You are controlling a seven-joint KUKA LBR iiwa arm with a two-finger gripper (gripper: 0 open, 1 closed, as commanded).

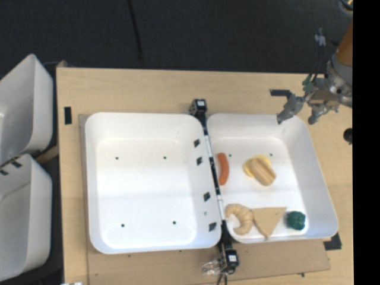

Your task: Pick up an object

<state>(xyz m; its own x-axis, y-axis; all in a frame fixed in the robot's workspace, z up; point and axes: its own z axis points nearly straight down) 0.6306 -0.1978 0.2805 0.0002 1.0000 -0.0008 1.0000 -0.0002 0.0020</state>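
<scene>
the arm is sitting at the far right corner of the bench, orange band just showing at the edge, and the gripper is hanging over the back rim of the right bin, fingers spread wide and nothing between them. so this is looking like the approach step: nothing grasped, no target committed to yet.

all the pickable stuff is lying in the right bin. a red sausage-shaped toy is lying lengthwise just beside the divider between the bins. a hot dog bun toy is sitting near the middle, apart from the rest. along the near wall a croissant toy is touching a tan wedge that is looking like a slice of bread or cheese, and a small dark green lump is sitting just beside the wedge in the near right corner; i can't tell what the lump is. the left bin is holding none of them.

next move, as i'm judging it: the gripper is needing to travel toward the viewer and down into the bin. the bun is looking like the easiest pick, nearest the gripper and clear on every side. the sausage is hugging the wall, and the croissant and wedge are crowding each other, so a finger may be landing on the wrong one there.
</scene>
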